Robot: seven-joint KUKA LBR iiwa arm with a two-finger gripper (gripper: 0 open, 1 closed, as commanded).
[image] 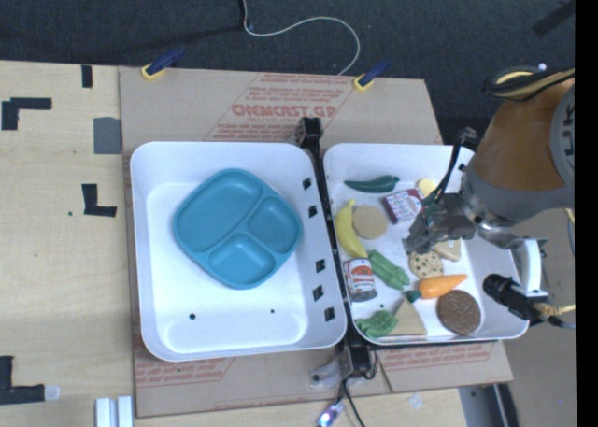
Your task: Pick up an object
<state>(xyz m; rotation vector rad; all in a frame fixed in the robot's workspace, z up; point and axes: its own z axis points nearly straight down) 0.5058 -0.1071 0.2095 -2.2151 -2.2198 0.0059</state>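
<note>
The right bin (486,156) holds several toy foods: a banana (348,229), a green chili (374,183), a tan round cookie (369,222), a purple-labelled packet (403,204), a green pickle (388,268), a small can (361,279), a carrot (439,286), a brown round patty (459,312), a sandwich wedge (407,320) and a leafy green piece (376,325). My gripper (425,236) reaches down into the bin's middle, just above a dotted cracker (423,263). Its dark fingers blend with the items below.
The left bin (149,257) bears a blue divided plate (237,226). The grey and orange arm (523,159) covers the right bin's far right part. A black divider (325,229) runs between the bins. A cable (299,28) lies behind on the dark floor.
</note>
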